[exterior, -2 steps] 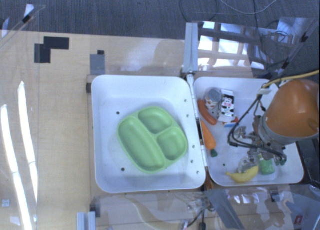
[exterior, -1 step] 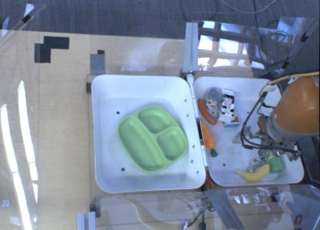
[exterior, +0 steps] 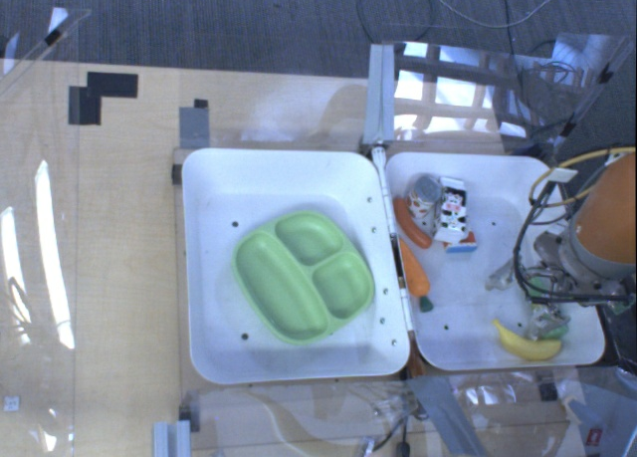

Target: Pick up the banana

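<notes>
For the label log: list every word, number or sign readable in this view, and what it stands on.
None can be read.
Small carton in the right bin: black-and-white print with red and blue, too blurred to read.
Can beside it: label too small to read.
Banana, carrot, green tray: no text seen.

left bin (exterior: 214, 345): tray (exterior: 304, 275) inside | right bin (exterior: 498, 171): carrot (exterior: 415, 273) nearest tray, cup (exterior: 426, 198) behind carrot, banana (exterior: 529, 342) far right of carrot, gripper (exterior: 545, 324) over banana

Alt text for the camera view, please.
The arm's hand hangs just above a yellow banana at the near edge of the right bin, which also holds carrots and a small carton. The left bin holds a green divided plate.
</notes>
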Available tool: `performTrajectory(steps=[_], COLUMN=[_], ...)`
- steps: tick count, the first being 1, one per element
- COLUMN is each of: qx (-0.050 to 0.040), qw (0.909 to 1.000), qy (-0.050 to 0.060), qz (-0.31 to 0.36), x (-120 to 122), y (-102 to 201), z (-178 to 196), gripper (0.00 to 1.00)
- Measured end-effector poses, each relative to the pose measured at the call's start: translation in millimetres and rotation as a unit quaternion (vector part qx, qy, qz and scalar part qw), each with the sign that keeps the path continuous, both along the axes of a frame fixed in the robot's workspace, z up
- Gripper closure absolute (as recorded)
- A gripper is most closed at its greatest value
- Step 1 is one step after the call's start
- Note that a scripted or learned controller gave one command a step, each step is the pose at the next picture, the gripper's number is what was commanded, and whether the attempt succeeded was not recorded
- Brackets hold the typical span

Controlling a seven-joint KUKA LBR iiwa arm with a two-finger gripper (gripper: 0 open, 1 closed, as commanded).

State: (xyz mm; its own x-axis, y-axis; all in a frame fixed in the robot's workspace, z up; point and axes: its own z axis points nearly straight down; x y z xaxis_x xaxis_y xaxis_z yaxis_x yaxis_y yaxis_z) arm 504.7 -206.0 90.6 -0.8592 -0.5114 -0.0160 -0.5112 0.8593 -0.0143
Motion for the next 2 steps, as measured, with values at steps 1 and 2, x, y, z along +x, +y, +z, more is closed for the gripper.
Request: performTrajectory(steps=[1, 2], qx=[-0.0012, -0.0034], qw=[0.9899, 0.9616], qy=[0.003, 0.004], qz=[0.141, 0.275], x=[-0.7, -5.8], y=[0.3, 39.8], z=[103.8, -1.1], gripper=[0.00, 0.00])
